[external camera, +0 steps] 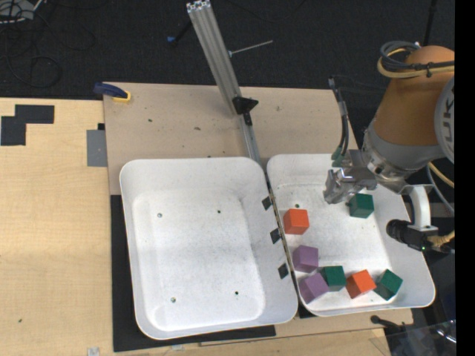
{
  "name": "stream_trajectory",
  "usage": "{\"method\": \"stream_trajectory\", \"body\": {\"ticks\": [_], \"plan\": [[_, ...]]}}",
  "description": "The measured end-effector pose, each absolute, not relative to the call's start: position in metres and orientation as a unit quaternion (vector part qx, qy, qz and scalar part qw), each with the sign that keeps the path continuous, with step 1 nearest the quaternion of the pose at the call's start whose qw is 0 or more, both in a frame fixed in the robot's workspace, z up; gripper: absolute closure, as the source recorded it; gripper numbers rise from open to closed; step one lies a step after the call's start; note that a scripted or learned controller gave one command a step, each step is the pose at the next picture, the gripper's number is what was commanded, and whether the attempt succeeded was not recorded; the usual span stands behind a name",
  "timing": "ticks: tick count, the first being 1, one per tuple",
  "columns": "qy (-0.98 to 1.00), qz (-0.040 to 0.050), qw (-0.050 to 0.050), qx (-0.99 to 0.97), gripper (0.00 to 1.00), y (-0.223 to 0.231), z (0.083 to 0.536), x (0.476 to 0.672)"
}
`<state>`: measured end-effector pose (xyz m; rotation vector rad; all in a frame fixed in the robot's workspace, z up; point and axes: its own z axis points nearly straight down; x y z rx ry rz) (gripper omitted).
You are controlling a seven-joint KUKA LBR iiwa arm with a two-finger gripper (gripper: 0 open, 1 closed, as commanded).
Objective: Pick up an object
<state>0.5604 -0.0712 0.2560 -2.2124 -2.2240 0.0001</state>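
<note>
Currently pincer (340, 187) state unclear, beside green cube (361, 205); cube sits skewed, no long axis.

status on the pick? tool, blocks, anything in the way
Tool low in right bin, grip state unreadable. Nearest green block beside it on the floor, not held. Orange block close by; other blocks clustered at the near edge.
</note>
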Motion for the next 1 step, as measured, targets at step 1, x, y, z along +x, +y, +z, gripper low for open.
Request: {"method": "stream_trajectory", "body": {"ticks": [1], "plan": [[-0.709,0.001,0.003,-0.706,1.0,-0.0199,0.2397,0.5627]]}}
